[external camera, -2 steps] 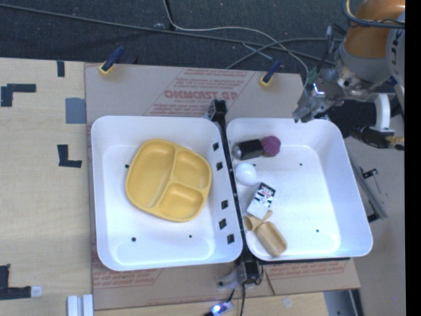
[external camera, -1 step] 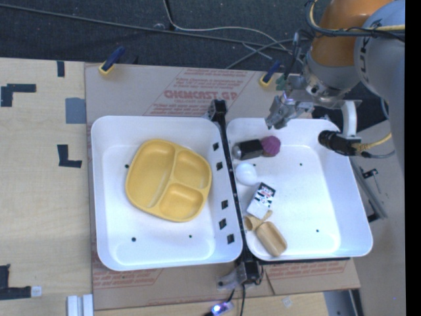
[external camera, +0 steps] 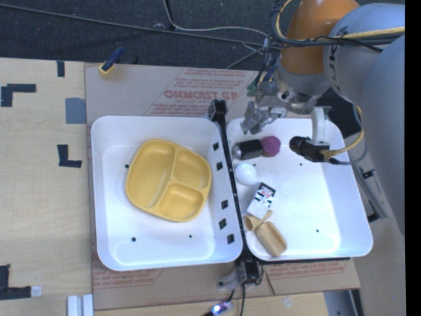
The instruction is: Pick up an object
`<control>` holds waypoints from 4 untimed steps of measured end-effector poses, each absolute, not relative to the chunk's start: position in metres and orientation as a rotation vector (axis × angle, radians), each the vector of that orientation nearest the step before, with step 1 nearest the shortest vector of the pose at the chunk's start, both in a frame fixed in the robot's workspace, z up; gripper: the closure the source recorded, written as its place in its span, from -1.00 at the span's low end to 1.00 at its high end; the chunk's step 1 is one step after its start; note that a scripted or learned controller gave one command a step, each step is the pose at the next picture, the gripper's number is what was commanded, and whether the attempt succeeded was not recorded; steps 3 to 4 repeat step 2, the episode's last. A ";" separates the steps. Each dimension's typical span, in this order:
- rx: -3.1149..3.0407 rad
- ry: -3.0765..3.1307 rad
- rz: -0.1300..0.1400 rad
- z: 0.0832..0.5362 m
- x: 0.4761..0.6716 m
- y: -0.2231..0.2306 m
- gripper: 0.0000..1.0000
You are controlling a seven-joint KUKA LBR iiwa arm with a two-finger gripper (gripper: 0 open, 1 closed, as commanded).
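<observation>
The dark cylinder (external camera: 248, 149) is lying on its side near the upper left corner of the right bin (external camera: 329, 232), its long axis running left to right across the frame, one end nearly at the divider and the other pressing against a magenta ball (external camera: 270, 146). It is looking black and glossy, short and stubby. Just below it a white egg-shaped thing (external camera: 246, 173) is sitting, close but slightly apart. Further down the frame a small white box with dark print (external camera: 261, 200) is lying tilted, and beneath that a tan scoop-like piece (external camera: 268, 236) is pointing diagonally toward the lower right.

Over in the left bin (external camera: 112, 242) a yellow divided plate (external camera: 169, 180) is resting flat, centre frame.

The gripper (external camera: 258, 120) is hanging just above the cylinder in the frame, at the bin's top edge, metal fingers pointing down and left; they are too muddled against the cardboard to tell how far apart they are standing, and nothing is showing between them. The arm is reaching in from the upper right, its orange band (external camera: 316, 18) bulging above the wrist, grey body filling the right side.
</observation>
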State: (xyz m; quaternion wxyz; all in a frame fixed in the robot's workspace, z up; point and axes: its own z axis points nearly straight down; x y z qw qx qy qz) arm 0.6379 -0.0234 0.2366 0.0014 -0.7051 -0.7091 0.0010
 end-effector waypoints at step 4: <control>-2.214 -2.227 0.001 0.235 0.640 0.074 1.00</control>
